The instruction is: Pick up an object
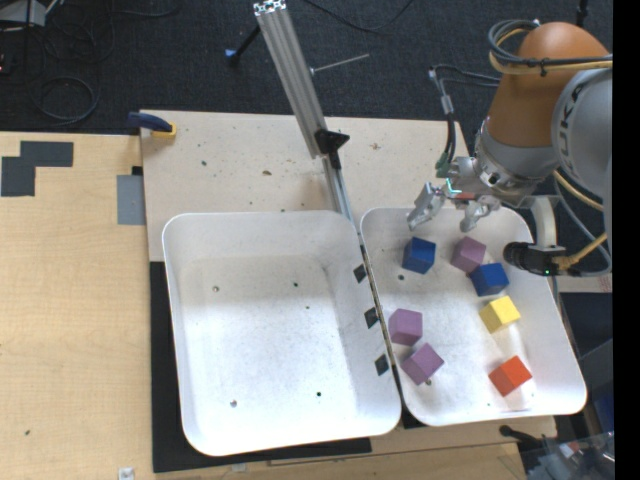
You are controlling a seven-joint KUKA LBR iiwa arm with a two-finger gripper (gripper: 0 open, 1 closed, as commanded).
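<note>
Spread fingers (448, 211) over right bin's (560, 388) far edge, near blue cube (419, 255).

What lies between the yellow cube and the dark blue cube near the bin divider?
In the camera view, a second blue cube and a purple cube lie between the yellow cube and the dark blue cube.

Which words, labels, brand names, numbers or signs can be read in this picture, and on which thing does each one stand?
None can be read. The blocks, for example the red block and the yellow block, have plain faces. Both white bins bear no print. The arm shows no legible brand.
</note>
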